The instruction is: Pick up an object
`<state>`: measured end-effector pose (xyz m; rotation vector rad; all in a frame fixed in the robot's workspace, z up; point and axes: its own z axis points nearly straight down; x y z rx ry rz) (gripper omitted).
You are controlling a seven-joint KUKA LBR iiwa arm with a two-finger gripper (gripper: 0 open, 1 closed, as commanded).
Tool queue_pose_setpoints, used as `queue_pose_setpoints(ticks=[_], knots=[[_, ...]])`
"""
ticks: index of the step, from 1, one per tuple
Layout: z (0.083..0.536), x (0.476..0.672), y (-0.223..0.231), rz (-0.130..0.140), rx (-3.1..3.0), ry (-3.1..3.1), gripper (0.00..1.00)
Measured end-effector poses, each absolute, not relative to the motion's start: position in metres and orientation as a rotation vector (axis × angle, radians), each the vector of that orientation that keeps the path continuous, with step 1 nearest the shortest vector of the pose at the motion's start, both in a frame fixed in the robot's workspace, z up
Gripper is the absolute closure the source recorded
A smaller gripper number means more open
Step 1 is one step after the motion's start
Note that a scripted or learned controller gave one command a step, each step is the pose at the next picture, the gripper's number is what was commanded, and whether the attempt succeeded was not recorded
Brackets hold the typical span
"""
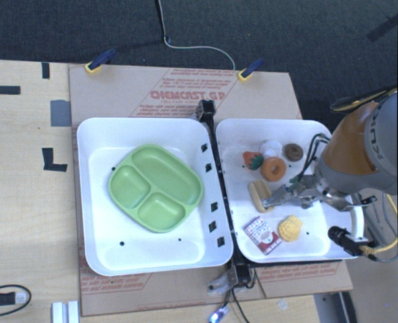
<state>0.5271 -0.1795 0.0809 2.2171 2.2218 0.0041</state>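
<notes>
**Gripper low in the right bin, fingertips by the tan block**

The right bin [242,134] serves as the landmark here. The grey arm [360,150] with its orange band reaches over that bin's right wall, and the gripper [274,198] lies low and nearly level inside it, pointing toward the divider between the two bins. Its two slim fingers [284,194] sit close together, only a narrow gap between them, and nothing shows between them. The tips lie right at the tan block-like object [257,196] near the bin's middle; whether they actually touch it is hard to judge at this slant.

Toward the bin's far wall stand several small items: an orange doughnut-shaped toy [274,169] just beyond the tan block, a red and green piece [252,159] that looks like a toy strawberry beside it on the divider side, a small white object [271,147] farther back, and a brown ring [293,152] next to that. Toward the bin's near wall lie a yellow knobbly toy [290,228], perhaps corn, and a small red and white packet [261,234] beside it, closer to the divider.

Across the divider from the right bin, the left bin [94,136] carries a green sectioned plate [155,188] lying flat in its middle. Both bins rest on a sheet of cardboard [178,93] held by two yellow and blue clamps [101,60] at its far edge.
</notes>
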Motion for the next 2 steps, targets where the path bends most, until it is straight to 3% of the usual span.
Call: queue_pose_setpoints(ticks=[1,2], knots=[[0.085,0.59,-0.155,0.005,2.212,2.225,0.0],[0.085,0.662,-0.132,-0.045,2.247,2.242,0.0]])
